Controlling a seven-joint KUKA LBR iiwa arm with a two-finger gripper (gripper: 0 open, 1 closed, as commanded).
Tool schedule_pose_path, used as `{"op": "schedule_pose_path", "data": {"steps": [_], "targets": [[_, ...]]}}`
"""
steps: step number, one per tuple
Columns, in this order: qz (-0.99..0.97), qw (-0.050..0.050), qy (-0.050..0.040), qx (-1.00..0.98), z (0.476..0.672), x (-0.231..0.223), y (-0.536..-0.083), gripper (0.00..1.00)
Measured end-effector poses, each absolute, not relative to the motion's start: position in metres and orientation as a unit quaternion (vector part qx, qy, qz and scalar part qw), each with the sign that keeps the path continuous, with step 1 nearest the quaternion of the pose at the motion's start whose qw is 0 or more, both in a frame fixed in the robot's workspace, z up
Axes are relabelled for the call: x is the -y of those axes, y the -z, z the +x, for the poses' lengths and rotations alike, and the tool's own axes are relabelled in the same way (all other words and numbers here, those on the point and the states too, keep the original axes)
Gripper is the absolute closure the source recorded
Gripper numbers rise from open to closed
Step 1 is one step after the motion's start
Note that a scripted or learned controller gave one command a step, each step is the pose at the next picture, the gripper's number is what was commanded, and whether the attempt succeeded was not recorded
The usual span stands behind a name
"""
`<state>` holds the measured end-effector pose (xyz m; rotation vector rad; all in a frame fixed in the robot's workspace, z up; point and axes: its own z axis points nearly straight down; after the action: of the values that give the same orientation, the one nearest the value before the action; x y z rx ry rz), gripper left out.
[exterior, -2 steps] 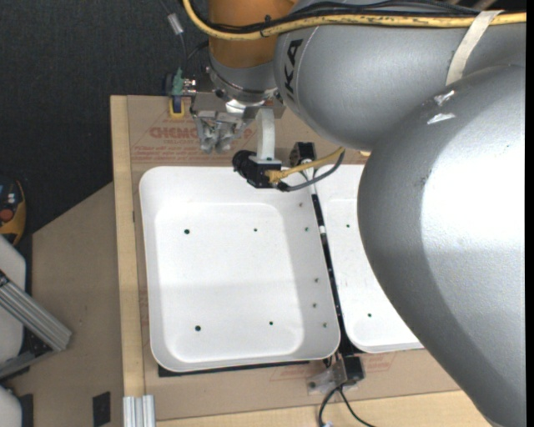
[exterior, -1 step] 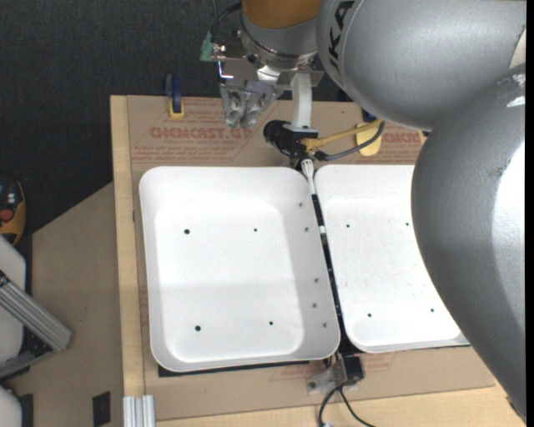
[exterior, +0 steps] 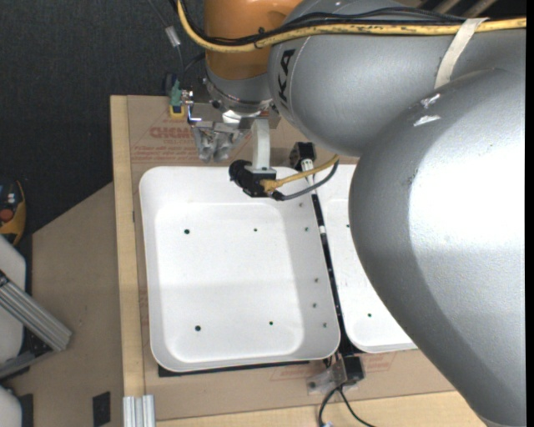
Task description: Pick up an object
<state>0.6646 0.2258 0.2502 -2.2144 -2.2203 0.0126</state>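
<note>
The hand (exterior: pixel 213 146) hangs past the far rim of the left bin (exterior: pixel 167 250); whether it is gripping, I cannot tell. Descending here risks striking the rim.

Arm casing (exterior: pixel 434 167): smooth grey metallic shell, rounded and bulky, taking up the right side of the frame.
Orange band (exterior: pixel 242 25): glossy orange ring at the top centre of the frame, above the wrist.
Lettering: dark letters on the grey shell just beside the band, partly cut off.
Tape: pale strip running over the casing at upper right.
Cables: yellow and black cable looped over the band; thinner black and tan leads trailing below the wrist.
Gripper (exterior: pixel 213 148): small silver metal assembly under the wrist flange, with a green and yellow part on its left.
</note>
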Motion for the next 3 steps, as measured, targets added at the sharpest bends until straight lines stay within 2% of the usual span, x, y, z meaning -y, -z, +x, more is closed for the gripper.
{"op": "schedule_pose_path", "data": {"steps": [1, 2, 3], "targets": [[-0.707, 0.0, 0.0009, 0.707, 0.664, -0.217, -0.27, 1.0], [-0.707, 0.0, 0.0016, 0.708, 0.645, -0.225, -0.298, 1.0], [-0.708, -0.002, 0.0026, 0.706, 0.645, -0.185, -0.347, 1.0]]}}
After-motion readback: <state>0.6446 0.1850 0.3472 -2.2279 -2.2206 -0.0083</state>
